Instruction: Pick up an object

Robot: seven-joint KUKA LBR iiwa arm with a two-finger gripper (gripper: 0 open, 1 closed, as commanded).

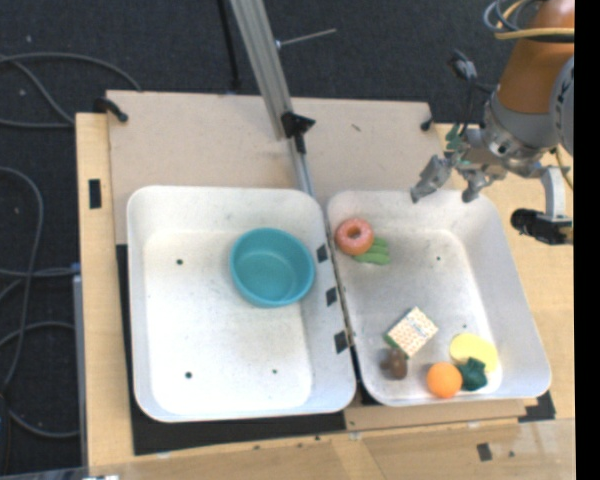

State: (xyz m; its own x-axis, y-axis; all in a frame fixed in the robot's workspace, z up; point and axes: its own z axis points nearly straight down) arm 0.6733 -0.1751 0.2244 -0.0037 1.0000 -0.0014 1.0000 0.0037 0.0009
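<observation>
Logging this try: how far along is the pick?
Nothing looks picked yet. The gripper hangs open with nothing between its fingers, over the right bin's far edge. The donut, orange ball and other items lie in the bin. Descent, grasp and lift remain.

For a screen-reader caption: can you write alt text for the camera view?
A grey and orange robot arm's hand hovers open over the far edge of the right bin, which holds a donut, a patterned block, an orange ball and other small toys. The left bin holds a teal bowl.
</observation>
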